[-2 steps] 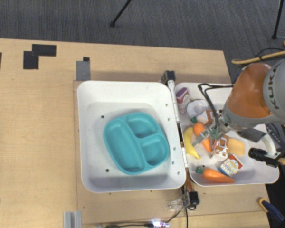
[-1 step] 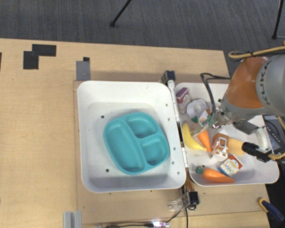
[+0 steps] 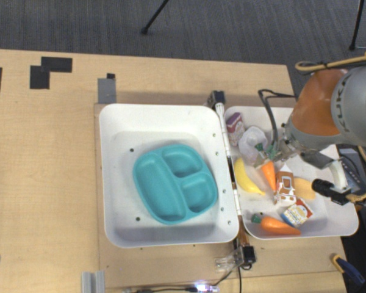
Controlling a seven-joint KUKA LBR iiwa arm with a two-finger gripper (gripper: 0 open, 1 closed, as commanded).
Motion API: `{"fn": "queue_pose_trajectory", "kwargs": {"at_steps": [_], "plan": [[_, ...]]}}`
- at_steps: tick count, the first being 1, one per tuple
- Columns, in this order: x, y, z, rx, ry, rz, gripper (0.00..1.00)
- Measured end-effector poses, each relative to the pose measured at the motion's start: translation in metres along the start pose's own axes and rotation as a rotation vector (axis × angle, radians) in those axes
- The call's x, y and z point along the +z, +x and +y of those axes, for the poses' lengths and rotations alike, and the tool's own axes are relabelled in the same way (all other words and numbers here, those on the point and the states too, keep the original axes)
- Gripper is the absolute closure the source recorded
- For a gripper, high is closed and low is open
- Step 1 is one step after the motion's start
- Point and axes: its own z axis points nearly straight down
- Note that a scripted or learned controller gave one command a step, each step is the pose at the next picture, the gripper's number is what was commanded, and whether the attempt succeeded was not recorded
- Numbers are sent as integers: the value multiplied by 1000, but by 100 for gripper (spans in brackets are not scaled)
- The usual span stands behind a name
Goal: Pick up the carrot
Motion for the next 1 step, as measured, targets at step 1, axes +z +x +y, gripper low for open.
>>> {"fn": "queue_pose_trajectory", "kwargs": {"at_steps": [1], "plan": [[-87, 76, 5, 294, 11, 10, 100]]}}
